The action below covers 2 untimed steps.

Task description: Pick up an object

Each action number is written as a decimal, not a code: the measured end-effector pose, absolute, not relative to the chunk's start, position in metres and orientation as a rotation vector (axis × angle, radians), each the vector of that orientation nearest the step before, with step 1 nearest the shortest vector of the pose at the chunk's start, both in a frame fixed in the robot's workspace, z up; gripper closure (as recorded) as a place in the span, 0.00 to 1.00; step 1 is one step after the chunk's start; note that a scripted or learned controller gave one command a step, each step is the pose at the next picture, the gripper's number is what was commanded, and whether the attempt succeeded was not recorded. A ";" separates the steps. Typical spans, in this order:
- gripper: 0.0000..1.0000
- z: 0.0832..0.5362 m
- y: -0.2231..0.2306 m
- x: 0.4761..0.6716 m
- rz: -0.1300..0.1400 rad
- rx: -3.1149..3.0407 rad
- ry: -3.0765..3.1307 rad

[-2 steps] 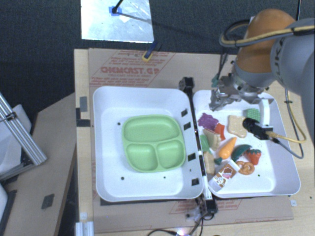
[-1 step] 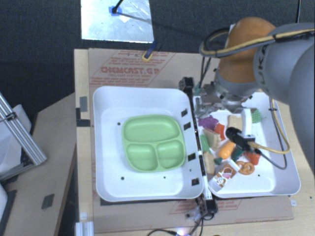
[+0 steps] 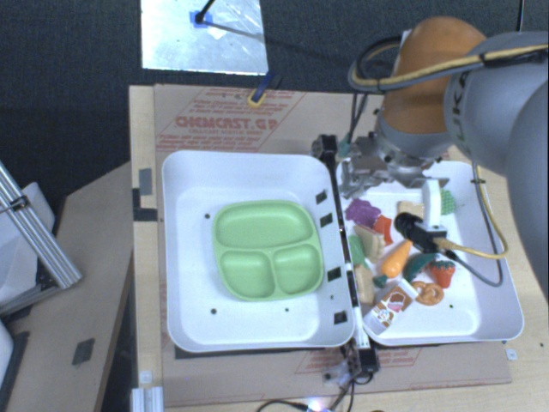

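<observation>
A bench was seen from above at a slant, with two white bins side by side on a cardboard sheet point(image 3: 227, 118) printed in red. The left bin point(image 3: 190, 230) was occupied by a green tray point(image 3: 264, 249) with three compartments, set near its middle. The right bin point(image 3: 482, 303) was strewn with small toy foods, gathered toward its left half: purple grapes point(image 3: 364, 211) near the top, an orange carrot point(image 3: 396, 257) lying tilted below them, a red berry point(image 3: 442, 273) to the carrot's right, an orange ring point(image 3: 429, 294) just below that, and a printed packet point(image 3: 390, 305) by the divider at the front. The grey arm was reached in from the right, its orange band high over the bin. The gripper point(image 3: 362, 183) was hung over the top left corner of the right bin, just above the grapes; whether it was open or closed could not be told, and nothing was seen held in it. A silver sheet point(image 3: 203, 22) was laid beyond the bench
</observation>
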<state>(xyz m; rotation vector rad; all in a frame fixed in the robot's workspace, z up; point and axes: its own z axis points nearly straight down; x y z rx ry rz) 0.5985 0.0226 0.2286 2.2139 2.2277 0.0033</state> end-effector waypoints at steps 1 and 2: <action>1.00 0.233 0.032 0.588 0.001 2.215 2.229; 1.00 0.214 0.029 0.591 -0.001 2.220 2.223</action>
